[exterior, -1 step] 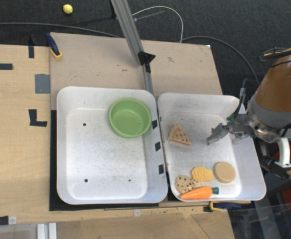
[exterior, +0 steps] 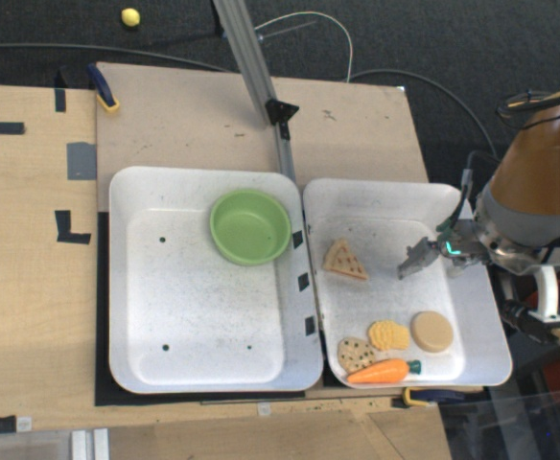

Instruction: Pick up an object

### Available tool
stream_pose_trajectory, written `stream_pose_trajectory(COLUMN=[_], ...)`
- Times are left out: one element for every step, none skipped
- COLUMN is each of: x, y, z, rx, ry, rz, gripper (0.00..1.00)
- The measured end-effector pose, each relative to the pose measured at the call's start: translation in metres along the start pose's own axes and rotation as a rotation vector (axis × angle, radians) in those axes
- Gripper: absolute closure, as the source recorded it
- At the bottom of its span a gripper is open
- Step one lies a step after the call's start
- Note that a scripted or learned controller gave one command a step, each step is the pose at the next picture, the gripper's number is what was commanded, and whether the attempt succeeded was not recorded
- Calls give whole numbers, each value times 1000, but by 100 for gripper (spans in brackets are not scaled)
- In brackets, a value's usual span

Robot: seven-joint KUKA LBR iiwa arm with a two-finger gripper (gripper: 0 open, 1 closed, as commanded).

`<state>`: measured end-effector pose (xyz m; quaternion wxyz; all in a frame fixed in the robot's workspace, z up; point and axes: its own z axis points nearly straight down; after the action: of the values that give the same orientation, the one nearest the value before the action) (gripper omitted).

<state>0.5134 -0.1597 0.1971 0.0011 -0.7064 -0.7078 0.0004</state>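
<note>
My gripper [exterior: 411, 261] hangs over the middle of the right bin [exterior: 472, 290], reaching in from the right under the grey and orange arm [exterior: 527, 185]. To its left lies a tan wedge of toy food [exterior: 345, 260], a short gap away. Along the bin's front lie a yellow ridged round [exterior: 388, 334], a tan disc [exterior: 432, 332], a speckled cookie [exterior: 357, 354] and an orange carrot [exterior: 383, 372]. Nothing shows in the gripper.
A green bowl [exterior: 250, 226] stands at the back right of the left bin [exterior: 146, 286]. A metal pole [exterior: 246, 41] slants down to the bins' shared back edge. Cables run behind the right bin.
</note>
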Motion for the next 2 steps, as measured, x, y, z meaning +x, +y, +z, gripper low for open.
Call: stream_pose_trajectory(x=[3,-5], y=[6,4], z=[47,105], rx=[4,6], ry=[0,0], rz=[0,2], gripper=[0,0])
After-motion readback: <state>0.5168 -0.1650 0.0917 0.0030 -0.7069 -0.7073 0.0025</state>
